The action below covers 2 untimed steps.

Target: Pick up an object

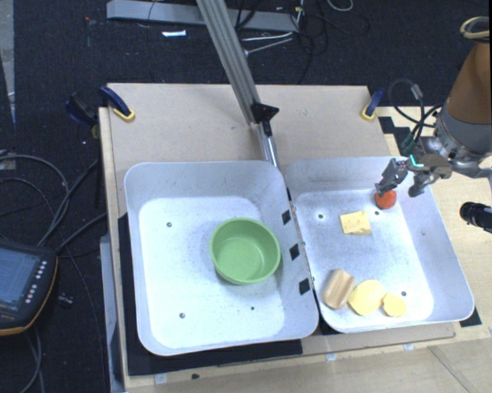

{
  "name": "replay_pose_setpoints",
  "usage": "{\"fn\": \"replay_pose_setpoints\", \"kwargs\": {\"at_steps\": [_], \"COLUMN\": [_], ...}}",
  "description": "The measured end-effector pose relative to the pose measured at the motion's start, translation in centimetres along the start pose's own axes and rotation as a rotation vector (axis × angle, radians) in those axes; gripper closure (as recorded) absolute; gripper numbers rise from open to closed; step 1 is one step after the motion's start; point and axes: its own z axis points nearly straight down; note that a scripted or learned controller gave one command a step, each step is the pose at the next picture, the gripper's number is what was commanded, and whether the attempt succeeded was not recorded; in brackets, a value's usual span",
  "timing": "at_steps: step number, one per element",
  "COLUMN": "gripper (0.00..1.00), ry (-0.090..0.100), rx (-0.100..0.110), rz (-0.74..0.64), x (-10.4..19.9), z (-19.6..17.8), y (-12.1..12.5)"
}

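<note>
The gripper [405, 179] hangs over the far right corner of the right bin [441, 257], and its two fingers [388, 179] are spread apart with nothing between them. Just below and beside the nearer finger lies a small red-orange object [385, 199] on the bin floor; whether the finger touches it is too fine to tell, but it plainly rests on the bin and is not lifted. So the pick is not yet done: the arm seems to be at the approach stage, and closing on something and raising it are both left. The red-orange object looks the likeliest target, being nearest. Other candidates lie in the same bin: a yellow block [356, 223] near the middle, and along the near edge a tan roll-shaped piece [339, 288], a round yellow piece [367, 297] and a smaller yellow piece [395, 306], the three close together. The left bin [151, 235] holds a green bowl [245, 250], upright, well apart from the gripper. Both bins sit side by side on the wooden surface [187, 121].
</note>
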Motion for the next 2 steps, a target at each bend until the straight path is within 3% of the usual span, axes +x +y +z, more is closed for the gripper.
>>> {"fn": "replay_pose_setpoints", "kwargs": {"at_steps": [1,2], "gripper": [0.0,0.0], "ry": [0.0,0.001], "rx": [0.0,0.004], "rz": [0.0,0.001], "x": [0.0,-0.8], "z": [0.0,5.7], "y": [0.0,-0.5]}}
